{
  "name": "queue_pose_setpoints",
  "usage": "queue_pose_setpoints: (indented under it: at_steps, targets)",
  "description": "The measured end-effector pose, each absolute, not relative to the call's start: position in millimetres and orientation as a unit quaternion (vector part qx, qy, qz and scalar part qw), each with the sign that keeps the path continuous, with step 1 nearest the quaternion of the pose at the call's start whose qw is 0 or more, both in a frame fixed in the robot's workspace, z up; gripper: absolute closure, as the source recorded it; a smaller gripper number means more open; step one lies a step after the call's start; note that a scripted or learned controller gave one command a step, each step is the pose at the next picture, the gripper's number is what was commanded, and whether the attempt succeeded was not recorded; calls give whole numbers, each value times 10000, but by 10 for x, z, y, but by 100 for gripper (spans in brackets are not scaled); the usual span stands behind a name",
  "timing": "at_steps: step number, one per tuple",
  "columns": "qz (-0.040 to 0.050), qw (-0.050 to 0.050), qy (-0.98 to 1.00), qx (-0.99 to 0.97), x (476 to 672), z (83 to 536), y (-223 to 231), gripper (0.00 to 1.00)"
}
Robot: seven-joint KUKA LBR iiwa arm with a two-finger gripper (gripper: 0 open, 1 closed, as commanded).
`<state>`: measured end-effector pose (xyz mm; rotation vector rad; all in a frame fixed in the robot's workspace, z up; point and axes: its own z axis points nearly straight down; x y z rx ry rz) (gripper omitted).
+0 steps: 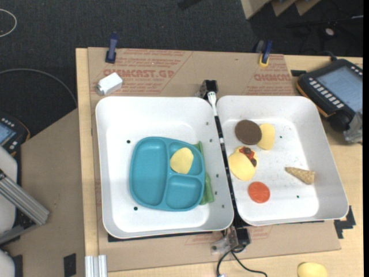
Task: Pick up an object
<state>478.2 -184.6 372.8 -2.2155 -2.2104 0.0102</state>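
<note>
The right bin [323,154] holds several small objects. A dark brown disc [248,131] lies next to a pale yellow piece [267,136] near its back left. Below them a yellow lump with a dark red patch [243,163] rests by the left wall. A flat red-orange round [259,193] lies toward the front, and a tan wedge [301,175] sits to its right. In the left bin [115,131] a teal divided plate [164,172] carries a yellow piece [182,160] in its upper right compartment, with a green item [206,186] along its right edge.
A handheld control pendant [334,91] lies at the bench's right rear. A small white block [109,83] sits behind the left bin. Blue clamps [112,48] [265,52] grip the cardboard's back edge. A yellow object [311,269] lies at the front right off the bins.
</note>
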Motion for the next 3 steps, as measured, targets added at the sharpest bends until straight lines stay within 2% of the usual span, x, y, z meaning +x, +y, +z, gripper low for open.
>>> queue_pose_setpoints:
  at_steps: [1, 2, 3]
  targets:
    - [-29, -23, -7112, -7030, 4977, 4108, -825, 100]
    - [-61, -77, -7079, -7063, 4791, 5440, -768, 100]
    - [-17, -32, -7074, -7068, 4803, 5465, -768, 100]
